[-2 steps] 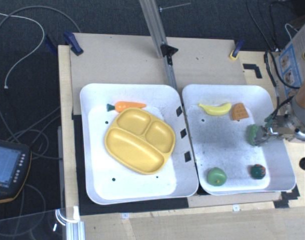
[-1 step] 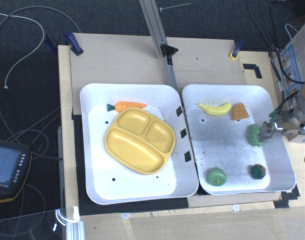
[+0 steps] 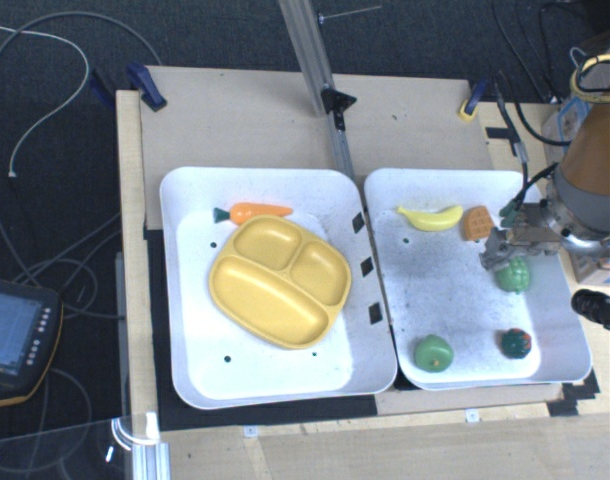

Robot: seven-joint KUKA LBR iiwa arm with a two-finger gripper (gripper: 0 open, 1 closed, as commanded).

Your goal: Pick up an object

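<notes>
My gripper (image 3: pixel 501 258) hangs low over the right side of the right bin (image 3: pixel 455 308), reaching in from the right. A light green round object (image 3: pixel 514 277) lies right beneath it, partly covered by it; whether they touch I cannot tell. A small brown object (image 3: pixel 475 224) sits just up and left of the gripper. A yellow banana (image 3: pixel 431 217) lies at the bin's far side. A green apple (image 3: pixel 433 352) and a dark red-and-green fruit (image 3: pixel 515 343) rest near the bin's front edge.
The left bin (image 3: pixel 185 298) holds a yellow divided plate (image 3: pixel 280 280) and an orange carrot (image 3: pixel 257 211) behind it. A metal post (image 3: pixel 315 58) rises at the back between the bins. Cables run along the bench's right side.
</notes>
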